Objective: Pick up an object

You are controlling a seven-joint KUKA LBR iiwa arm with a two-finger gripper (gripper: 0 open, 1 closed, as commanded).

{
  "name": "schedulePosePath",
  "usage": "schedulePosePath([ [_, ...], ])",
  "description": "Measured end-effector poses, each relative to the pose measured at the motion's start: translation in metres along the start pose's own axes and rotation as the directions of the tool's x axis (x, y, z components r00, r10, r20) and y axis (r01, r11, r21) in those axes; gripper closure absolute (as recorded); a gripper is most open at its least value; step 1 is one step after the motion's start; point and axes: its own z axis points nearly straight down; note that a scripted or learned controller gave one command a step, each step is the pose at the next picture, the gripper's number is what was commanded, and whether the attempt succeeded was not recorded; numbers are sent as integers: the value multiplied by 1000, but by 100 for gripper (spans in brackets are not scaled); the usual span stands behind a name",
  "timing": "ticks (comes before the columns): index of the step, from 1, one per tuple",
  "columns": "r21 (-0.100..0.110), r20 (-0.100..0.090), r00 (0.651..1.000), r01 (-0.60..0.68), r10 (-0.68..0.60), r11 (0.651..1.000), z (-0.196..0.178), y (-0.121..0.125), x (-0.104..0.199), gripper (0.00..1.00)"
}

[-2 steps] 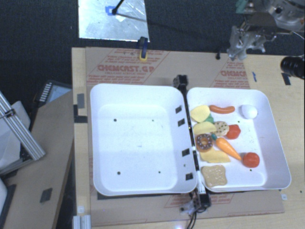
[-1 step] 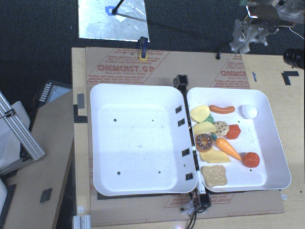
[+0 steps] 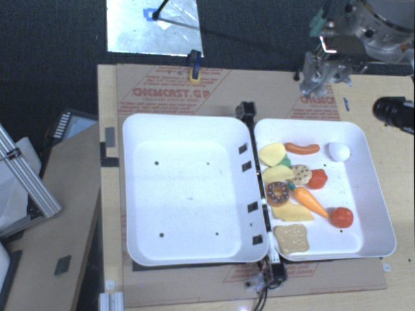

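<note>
Nearest to the camera, a slice of toast [image 3: 291,238] lay at the front edge of the right bin [image 3: 373,193], close to the dividing wall between the two bins. Just behind it were a yellow banana-like piece [image 3: 293,212] and an orange carrot [image 3: 310,201] lying at a slant, and a red tomato [image 3: 342,217] sat to the right of the carrot's tip. A small doughnut [image 3: 278,192] with dark icing touched the yellow piece on its left side. Behind the doughnut there was a round cookie [image 3: 300,173], and a small red piece [image 3: 317,179] was just beside the cookie. Two more yellow pieces, one [image 3: 278,173] in the middle and one [image 3: 272,153] further back, lay against the left wall of this bin. A sausage [image 3: 302,149] lay along the back, and a white egg [image 3: 338,151] was near the back right corner, apart from the others.

The left bin [image 3: 181,193] stood beside the right one, touching it along the middle clips.

The gripper [image 3: 322,81] hung above the cardboard behind the right bin, well apart from all the objects, with the grey arm [image 3: 376,18] reaching in from the upper right. Whether its fingers were apart or together could not be told from this view, and nothing was seen between them.
</note>
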Motion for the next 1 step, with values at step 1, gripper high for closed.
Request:
schedulePosePath([
  [1,-1,-1,1000,4,-4,1000,0,-26,51,100],
])
